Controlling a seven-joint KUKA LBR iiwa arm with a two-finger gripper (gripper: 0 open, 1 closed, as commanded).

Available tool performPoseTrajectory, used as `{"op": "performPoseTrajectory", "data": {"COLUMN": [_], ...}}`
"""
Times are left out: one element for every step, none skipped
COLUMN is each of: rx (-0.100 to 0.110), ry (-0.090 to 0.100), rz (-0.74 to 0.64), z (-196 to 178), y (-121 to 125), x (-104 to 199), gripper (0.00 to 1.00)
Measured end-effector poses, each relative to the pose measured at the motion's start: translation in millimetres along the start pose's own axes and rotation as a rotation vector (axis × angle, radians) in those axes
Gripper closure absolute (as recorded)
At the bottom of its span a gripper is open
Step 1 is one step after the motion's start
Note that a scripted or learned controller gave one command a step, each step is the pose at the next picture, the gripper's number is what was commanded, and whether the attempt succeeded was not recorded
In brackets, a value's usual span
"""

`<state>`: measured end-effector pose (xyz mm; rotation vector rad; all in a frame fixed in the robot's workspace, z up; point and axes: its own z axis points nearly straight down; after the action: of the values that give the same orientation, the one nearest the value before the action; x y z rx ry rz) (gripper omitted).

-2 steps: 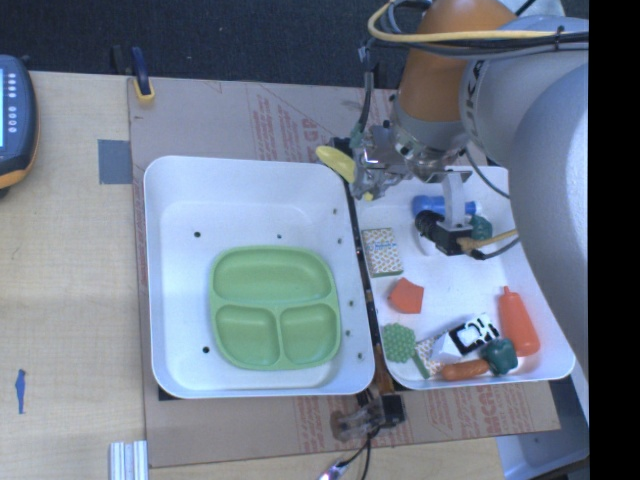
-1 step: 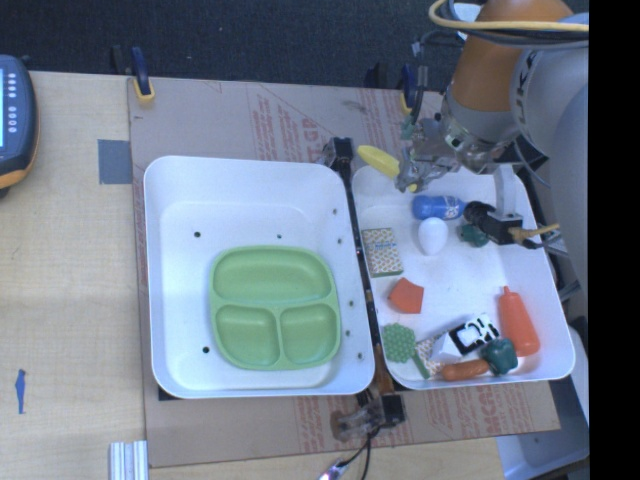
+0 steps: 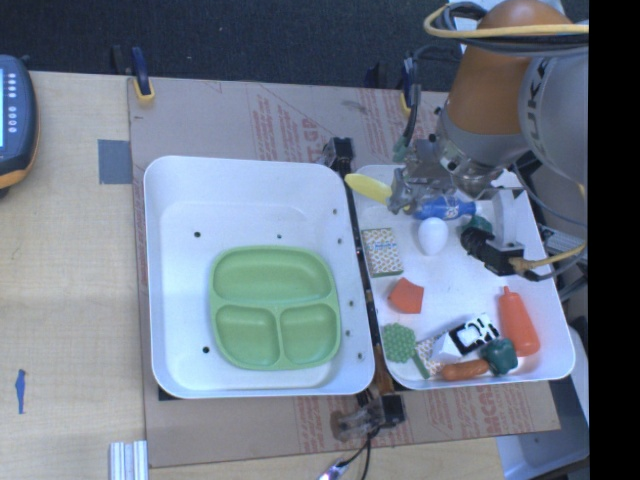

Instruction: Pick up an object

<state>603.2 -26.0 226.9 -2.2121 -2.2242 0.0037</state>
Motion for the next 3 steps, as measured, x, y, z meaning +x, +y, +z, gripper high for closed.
{"op": "performPoseTrajectory", "data": {"rx": [0.003,-0.001,-0.002], "ry": [-0.004,-0.003,-0.007], "rz": [0.005,0.002,0.009], "z": [37,35,77], "y": [-4,-3,44], "x": [-47,-45,-148], "gripper": [1.00,0.00,0.00]}}
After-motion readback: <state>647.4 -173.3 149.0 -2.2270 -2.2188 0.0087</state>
